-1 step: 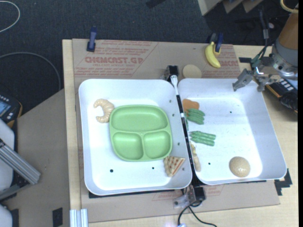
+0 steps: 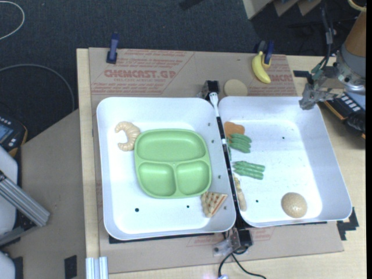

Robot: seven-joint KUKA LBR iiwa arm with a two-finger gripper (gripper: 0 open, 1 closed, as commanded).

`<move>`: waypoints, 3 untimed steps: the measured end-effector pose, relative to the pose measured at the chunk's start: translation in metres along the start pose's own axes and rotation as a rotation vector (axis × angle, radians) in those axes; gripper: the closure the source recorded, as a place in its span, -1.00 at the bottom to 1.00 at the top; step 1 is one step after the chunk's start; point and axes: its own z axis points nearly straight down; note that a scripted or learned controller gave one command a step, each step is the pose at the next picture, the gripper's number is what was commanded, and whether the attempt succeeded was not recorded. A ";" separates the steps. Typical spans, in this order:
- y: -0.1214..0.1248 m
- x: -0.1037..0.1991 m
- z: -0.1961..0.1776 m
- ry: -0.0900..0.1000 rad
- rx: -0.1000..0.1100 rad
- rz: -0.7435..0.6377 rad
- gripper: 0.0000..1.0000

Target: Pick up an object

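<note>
Currently, the gripper [image 2: 308, 100] hangs over the right bin's [image 2: 325, 156] far right rim, holding nothing, its open-or-shut state indeterminate, while candidate objects, the green beans [image 2: 249, 168] and bread roll [image 2: 294, 204], lie within reach below it.

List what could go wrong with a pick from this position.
1. The green beans and the orange piece lie close against the right bin's left wall, so a finger may strike the wall.
2. The round bun could roll away from a closing grip.
3. The gripper sits over the bin's far rim and might clip it descending.
</note>
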 end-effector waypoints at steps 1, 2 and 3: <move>-0.029 0.047 -0.039 0.004 0.005 -0.002 1.00; -0.062 0.101 -0.050 0.005 0.007 -0.004 1.00; -0.115 0.164 -0.088 0.005 0.006 -0.005 1.00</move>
